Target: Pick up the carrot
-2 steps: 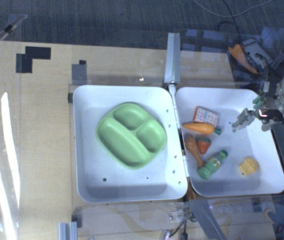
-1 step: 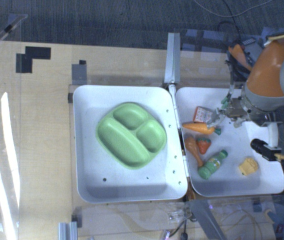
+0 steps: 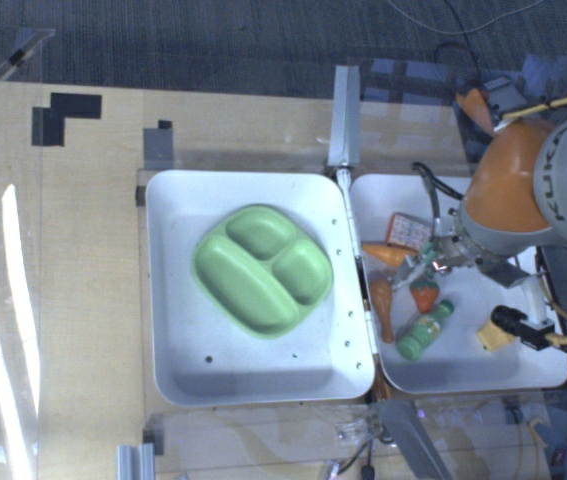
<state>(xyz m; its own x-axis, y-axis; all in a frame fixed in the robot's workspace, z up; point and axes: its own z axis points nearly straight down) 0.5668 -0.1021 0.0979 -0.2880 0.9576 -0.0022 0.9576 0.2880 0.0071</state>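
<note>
The arm's grey and orange wrist covers the upper right of the right bin (image 3: pixel 523 368), and the gripper (image 3: pixel 437 262) under it is too small and cluttered for me to tell how it stands. The carrot (image 3: pixel 381 307) is a plain orange stick, lying lengthwise against the bin's left wall, just left of the gripper. Near it lie a second orange piece (image 3: pixel 387 255), a strawberry (image 3: pixel 424 297) and a green bottle (image 3: pixel 424 332). A small card (image 3: pixel 407 231) carries unreadable print
</note>
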